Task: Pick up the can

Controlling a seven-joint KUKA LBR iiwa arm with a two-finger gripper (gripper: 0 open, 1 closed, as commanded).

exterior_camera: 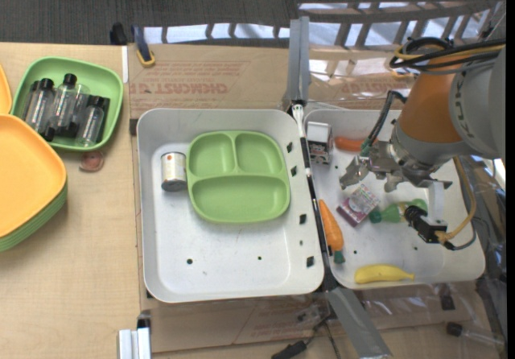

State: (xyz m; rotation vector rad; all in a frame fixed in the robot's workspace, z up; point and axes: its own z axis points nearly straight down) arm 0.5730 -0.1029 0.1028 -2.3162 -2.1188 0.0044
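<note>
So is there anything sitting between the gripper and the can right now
Yes. The can lies at the left side of the left bin, while the gripper is over the right bin. Between them sit the green divided plate and the bins' adjoining walls, so the arm must pass above both.

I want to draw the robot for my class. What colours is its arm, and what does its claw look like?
The robot's thick rounded grey arm has a wide orange band above the wrist. Yellow and black cables loop over the top of it. The claw is silvery metal with thin prongs, and another yellow cable curls out beside it.
</note>
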